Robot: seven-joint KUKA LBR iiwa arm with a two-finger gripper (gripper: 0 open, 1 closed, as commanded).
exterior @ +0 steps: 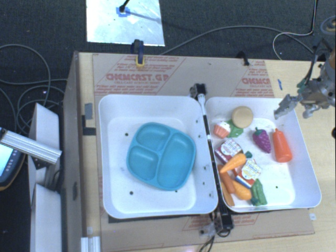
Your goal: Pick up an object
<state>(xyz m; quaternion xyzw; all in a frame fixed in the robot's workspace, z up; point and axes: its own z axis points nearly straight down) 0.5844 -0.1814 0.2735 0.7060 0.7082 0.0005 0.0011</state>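
The pincer point(295, 105) hangs over the far right corner of the right bin point(310, 182), its two fingers spread apart with nothing between them; one finger reaches toward the bin's middle, the other sits closer to the arm.

Nearest below it lie the orange bottle-shaped toy point(282, 145) and the purple grape cluster point(262, 139), side by side and just apart. A little further along the far wall rests a round tan bun point(242, 116), touching a green-and-pink piece point(227, 129). Toward the near edge the toys crowd together: a carrot point(232, 163), small printed packets point(251, 168), more orange pieces and something green point(258, 192).

To do this step well, I would choose the orange bottle: it stands free of the heap, it is close, and its long body gives the fingers two clear sides. Come straight down with the fingers across its narrow width, not along its length, and keep clear of the grapes beside it.

The arm is cut off at the right edge, so its pose is hard to read. How high the pincer sits above the bin is probably well clear, though the slanted view leaves this uncertain. The pile's lower items overlap and cannot be named.

The left bin point(115, 193) holds a blue divided plate point(160, 155).
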